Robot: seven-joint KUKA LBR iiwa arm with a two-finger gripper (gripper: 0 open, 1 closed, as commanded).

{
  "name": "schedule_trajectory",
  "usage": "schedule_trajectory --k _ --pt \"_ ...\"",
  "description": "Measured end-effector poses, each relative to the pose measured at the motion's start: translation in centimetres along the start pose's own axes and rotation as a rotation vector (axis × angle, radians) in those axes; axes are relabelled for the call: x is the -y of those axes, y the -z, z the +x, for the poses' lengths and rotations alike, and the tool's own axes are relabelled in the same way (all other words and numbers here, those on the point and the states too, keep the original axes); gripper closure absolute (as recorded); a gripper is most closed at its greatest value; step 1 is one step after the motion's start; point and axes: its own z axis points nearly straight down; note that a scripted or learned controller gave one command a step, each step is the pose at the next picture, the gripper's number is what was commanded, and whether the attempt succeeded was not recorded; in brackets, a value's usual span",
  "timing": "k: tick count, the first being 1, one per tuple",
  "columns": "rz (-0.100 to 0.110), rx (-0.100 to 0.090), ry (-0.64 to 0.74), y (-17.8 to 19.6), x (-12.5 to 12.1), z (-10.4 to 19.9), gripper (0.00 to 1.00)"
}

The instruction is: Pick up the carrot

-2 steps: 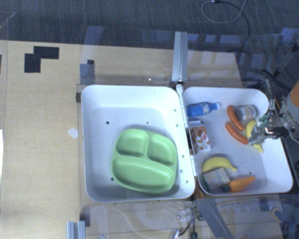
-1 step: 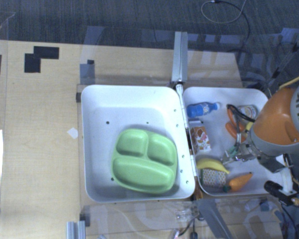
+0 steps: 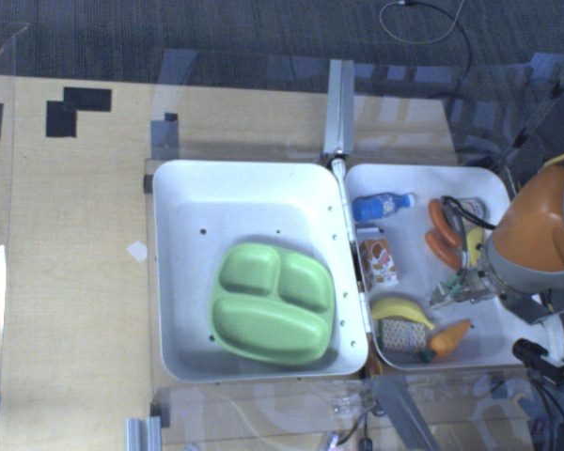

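Nearest the lens: the carrot, flat on the floor of the right bin, close to its front wall and lying at a slant. Not lifted, not pinched by anything. Just beside its left end, a dark mesh-looking lump (a scrubber, perhaps; too murky to name), and right behind that, a banana. Further back, a small printed packet, a blue bottle and two orange-red sausage shapes. Just behind the carrot, near but apart from it, the jaws at the end of the grey arm with its orange band. Spread or pressed together? Cannot tell from this angle. Off to the left, a green divided tray in the left bin, of no concern here.

Likely trouble from here:
- Closing off-centre and catching the dark lump or the banana along with the carrot, given the tight crowding at that end.
- Striking the front wall on the way down, with so little room there.
- Squeezing along the slant instead of across it, nudging the tapered body aside or losing it on the lift.
- Mistaking the sausage shapes, similar in colour, for the target.
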Motion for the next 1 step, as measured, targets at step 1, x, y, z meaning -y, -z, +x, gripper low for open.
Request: schedule_trajectory --k 1 --pt "0.01 0.002 -0.306 12.14 0.55 -1.54 1.0"
